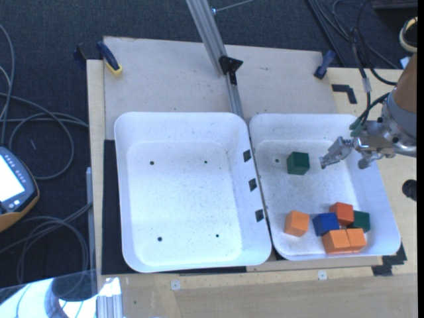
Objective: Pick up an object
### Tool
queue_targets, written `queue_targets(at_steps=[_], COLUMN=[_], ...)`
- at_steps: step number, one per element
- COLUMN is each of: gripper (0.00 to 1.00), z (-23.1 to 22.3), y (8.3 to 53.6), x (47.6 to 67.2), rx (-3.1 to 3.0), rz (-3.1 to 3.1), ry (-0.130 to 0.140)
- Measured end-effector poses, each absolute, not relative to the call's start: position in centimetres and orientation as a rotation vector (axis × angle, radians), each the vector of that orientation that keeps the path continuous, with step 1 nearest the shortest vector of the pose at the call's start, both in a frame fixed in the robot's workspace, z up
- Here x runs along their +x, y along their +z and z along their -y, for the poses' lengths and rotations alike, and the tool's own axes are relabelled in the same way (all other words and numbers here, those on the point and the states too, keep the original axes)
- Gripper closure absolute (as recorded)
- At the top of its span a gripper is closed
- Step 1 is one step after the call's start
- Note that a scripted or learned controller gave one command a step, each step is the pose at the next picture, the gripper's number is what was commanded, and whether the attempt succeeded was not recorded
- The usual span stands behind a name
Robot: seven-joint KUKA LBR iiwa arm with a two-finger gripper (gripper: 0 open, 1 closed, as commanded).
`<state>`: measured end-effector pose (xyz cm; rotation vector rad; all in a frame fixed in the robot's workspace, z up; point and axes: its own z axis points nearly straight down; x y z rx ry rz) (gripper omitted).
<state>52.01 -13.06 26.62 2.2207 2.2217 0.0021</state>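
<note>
We read no writing anywhere, green cube (298, 162) sitting square in the right bin (377, 184), gripper (341, 151) at its three o'clock, claw state we cannot tell, block cluster (331, 225) at five o'clock.

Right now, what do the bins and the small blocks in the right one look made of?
Right bin and left bin: likely thin moulded plastic, white, speckled, with rounded rims. Green block and orange block: matte, evenly coloured cubes, perhaps foam or painted wood; the view leaves that open.
</note>
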Motion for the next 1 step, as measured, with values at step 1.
queue_targets(at_steps=[1], gripper=[0.00], z=[12.96], y=[22.23], x=[59.46], rx=[2.217], rz=[-2.224], ry=[0.000])
